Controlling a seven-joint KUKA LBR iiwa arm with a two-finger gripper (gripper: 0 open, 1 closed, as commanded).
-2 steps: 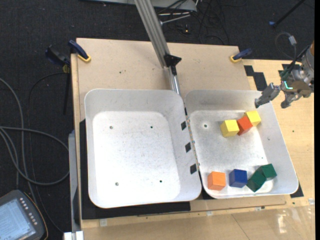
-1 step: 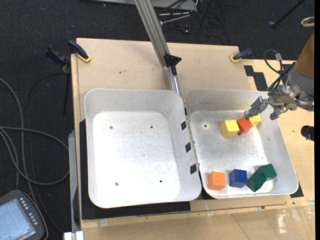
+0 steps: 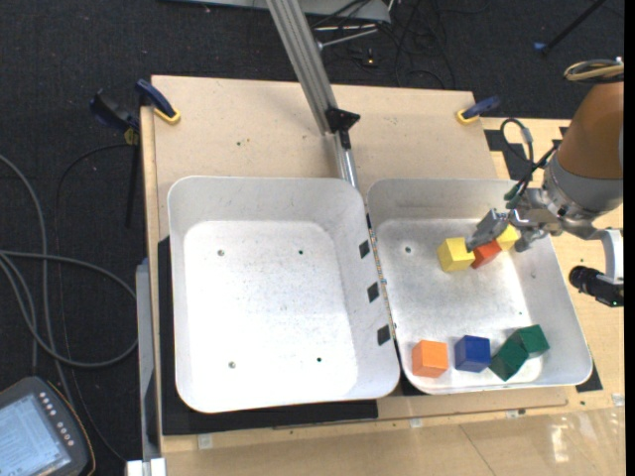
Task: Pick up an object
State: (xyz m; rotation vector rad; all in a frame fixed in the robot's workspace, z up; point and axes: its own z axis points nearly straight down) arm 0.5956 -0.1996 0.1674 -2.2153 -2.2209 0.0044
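Gripper (image 3: pixel 493 234), finger state unclear, sits over a red block (image 3: pixel 486 255) beside a yellow block (image 3: pixel 455 255) in the right bin (image 3: pixel 556 310); no readable writing.

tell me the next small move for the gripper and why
Probably a short straight descent onto the red block. The gripper sits at its upper edge in the right bin, with a yellow block touching the red one on the left. Whether the fingers straddle the red block is unclear, so go slowly.
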